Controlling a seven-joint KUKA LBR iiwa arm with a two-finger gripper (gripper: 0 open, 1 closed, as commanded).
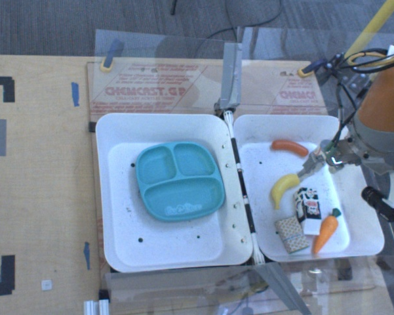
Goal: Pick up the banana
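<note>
In the right-hand bin [364, 195], toward its middle, your banana [283, 188] lies curved on the white floor, and your gripper [313, 165] is right there at the fruit's upper end, reaching in from the bin's right edge. You're at the approach-and-grasp step by the look of it: the tip sits just at the banana's far tip, though from this slant I cannot tell whether it is spread or clamped, and nothing shows the banana held. It's lying in the bin, not lifted.

Your next move, I'd judge, calls for centring over the thick middle of the fruit instead of its tapered end, then closing across the narrow width before any lift. Mind the neighbours: a sausage [290, 147] lies near the bin's back edge, a small carton [309, 207] sits just beside the banana, a carrot [326, 230] rests toward the front right corner, and a patterned sponge [291, 234] lies at the front.

Over in the left bin [111, 176], a teal divided plate [179, 180] sits in the middle. Both bins rest on a pale wooden desk [39, 176] with blue tape marks, grey carpet beyond its back edge.
</note>
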